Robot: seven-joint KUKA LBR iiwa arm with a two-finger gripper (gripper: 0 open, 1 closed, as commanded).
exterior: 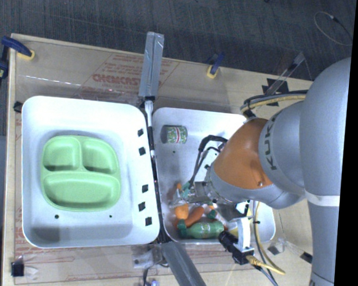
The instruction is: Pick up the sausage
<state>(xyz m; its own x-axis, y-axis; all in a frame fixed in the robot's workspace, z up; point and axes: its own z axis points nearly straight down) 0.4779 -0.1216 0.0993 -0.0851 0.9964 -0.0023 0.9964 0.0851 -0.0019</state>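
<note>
Sausage (181, 212), as far as it can be picked out, is the short reddish-brown piece in the small heap at the 6 o'clock end of the right bin (167, 169), close to the wall it shares with the left bin (29, 158). Only a stub of it shows. Its 3 o'clock side is covered by an orange piece (195, 215) and the gripper's housing shades it from 12 o'clock. Its long axis seems to run roughly from 9 to 3 o'clock, but that cannot be told for sure, nor which end points where.

The orange piece lies slantwise, from about 7 to 1 o'clock. Touching it at 5 o'clock, a green bottle (202, 229) lies on its side along the bin's near wall, its axis running 9 to 3 o'clock.

The gripper (193, 195) is low over the heap, just at 1 o'clock of the sausage. The arm (289, 154) and its orange band (242, 163) hang over it, so whether it is open or closed cannot be told, and nothing can be seen held in it.

A can (174, 134) lies on its side at the bin's 12 o'clock end, well apart from the heap. The left bin holds a green plate (81, 172) with three compartments.
</note>
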